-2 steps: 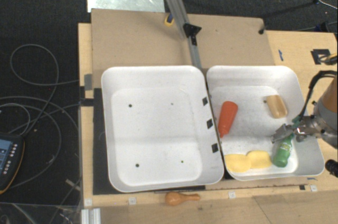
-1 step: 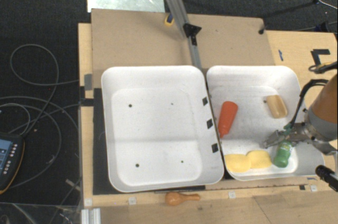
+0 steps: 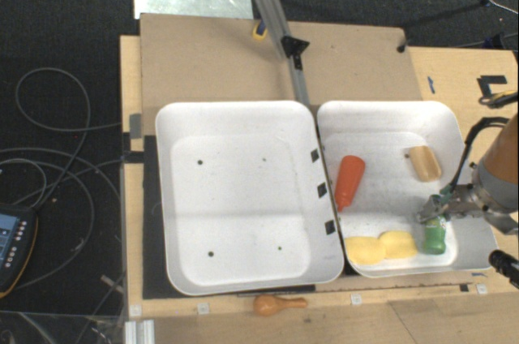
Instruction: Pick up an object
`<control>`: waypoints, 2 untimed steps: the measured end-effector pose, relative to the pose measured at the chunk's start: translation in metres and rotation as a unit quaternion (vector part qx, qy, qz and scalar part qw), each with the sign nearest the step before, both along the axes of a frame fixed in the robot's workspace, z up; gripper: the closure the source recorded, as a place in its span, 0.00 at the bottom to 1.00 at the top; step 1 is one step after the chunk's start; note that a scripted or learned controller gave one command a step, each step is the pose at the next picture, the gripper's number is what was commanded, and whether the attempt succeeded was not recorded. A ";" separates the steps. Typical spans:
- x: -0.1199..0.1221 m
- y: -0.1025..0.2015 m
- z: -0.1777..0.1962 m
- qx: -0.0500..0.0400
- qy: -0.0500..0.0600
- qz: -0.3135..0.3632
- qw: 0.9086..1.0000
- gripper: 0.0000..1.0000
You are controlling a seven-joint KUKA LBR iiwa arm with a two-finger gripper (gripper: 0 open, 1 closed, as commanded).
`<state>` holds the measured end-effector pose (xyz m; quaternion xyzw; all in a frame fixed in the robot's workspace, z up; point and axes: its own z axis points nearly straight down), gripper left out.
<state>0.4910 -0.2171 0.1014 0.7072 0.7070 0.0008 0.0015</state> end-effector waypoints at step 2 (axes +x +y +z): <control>0.009 -0.001 0.117 -0.001 -0.002 0.003 1.000 1.00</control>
